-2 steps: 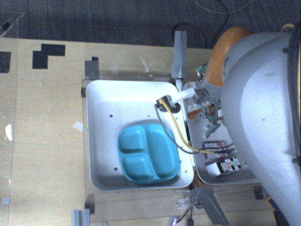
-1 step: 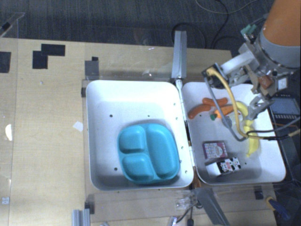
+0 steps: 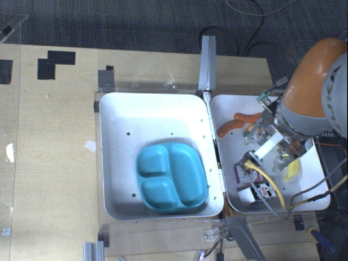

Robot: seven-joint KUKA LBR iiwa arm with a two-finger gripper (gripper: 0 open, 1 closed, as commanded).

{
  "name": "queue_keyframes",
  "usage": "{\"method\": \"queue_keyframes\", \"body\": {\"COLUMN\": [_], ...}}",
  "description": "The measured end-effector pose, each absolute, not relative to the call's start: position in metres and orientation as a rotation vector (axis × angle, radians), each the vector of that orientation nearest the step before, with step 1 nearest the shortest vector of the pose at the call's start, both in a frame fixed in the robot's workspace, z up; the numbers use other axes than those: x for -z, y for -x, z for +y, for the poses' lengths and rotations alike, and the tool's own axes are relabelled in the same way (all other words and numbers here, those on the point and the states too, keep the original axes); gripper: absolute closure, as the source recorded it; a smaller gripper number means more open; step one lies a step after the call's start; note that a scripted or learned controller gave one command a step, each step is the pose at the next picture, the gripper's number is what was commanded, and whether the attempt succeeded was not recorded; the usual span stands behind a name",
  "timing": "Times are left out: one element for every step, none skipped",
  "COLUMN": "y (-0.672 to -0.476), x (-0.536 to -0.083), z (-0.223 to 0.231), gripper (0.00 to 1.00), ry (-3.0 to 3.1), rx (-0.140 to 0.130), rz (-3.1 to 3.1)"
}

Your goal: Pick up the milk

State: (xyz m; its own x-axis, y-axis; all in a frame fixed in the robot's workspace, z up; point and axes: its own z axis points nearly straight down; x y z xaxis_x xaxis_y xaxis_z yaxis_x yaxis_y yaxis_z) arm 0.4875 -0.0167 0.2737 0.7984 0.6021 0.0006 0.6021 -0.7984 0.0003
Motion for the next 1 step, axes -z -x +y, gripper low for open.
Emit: {"method": "queue_keyframes", "body": {"y": [-0.4888], "x": [-0.2841], "z": [-0.0156], "gripper": [1.0], "ry": [-2.975], "rx": [-0.003], "rz": [1.008]}}
